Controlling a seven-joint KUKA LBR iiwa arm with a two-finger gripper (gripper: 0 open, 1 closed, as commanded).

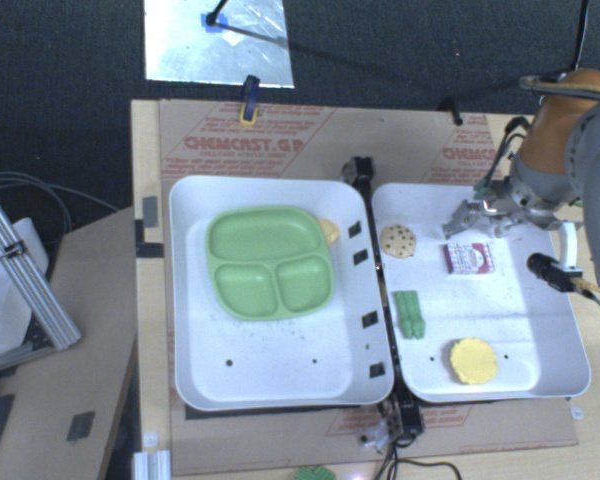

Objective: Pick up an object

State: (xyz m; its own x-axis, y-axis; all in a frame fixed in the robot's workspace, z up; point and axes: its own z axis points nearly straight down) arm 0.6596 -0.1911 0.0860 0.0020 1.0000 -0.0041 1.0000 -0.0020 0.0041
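Note:
The right bin (550, 363) holds a chocolate-chip cookie (397, 239), a small pink and white box (468, 258), a green ridged piece (409, 313) and a round yellow piece (473, 360). My gripper (470, 218) hangs over the far part of this bin, just above and beyond the pink box and to the right of the cookie. Nothing shows in its grasp. The grey arm with its orange band (555, 133) comes in from the upper right.
The left bin (270, 368) holds a green divided plate (270, 260) with a small yellow item (329, 231) at its right edge. A black divider with clips (372, 268) runs between the bins. A black fitting (550, 268) sticks in over the right bin's right wall.

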